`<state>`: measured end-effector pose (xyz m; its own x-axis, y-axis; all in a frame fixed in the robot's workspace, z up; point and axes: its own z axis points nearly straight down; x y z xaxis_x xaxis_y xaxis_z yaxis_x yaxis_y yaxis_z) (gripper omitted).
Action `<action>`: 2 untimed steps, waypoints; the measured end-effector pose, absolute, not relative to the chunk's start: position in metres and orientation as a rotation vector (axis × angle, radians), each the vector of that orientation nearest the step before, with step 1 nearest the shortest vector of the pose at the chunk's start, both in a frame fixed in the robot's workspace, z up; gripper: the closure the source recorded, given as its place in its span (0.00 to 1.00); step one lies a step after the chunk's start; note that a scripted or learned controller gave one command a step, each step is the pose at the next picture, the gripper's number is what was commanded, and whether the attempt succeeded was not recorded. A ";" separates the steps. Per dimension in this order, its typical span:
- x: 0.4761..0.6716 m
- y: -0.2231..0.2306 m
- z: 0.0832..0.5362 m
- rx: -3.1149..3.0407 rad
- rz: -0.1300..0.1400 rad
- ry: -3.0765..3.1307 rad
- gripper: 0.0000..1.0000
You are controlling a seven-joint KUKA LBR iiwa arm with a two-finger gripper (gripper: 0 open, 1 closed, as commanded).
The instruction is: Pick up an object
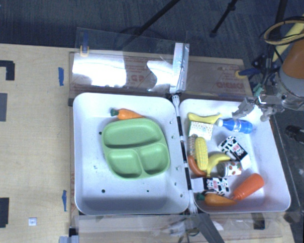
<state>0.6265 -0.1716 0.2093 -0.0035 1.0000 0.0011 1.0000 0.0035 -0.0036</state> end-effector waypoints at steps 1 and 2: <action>0.578 -0.134 0.095 -2.164 -0.002 -2.283 0.00; 0.582 -0.144 0.086 -2.424 -0.006 -2.008 0.00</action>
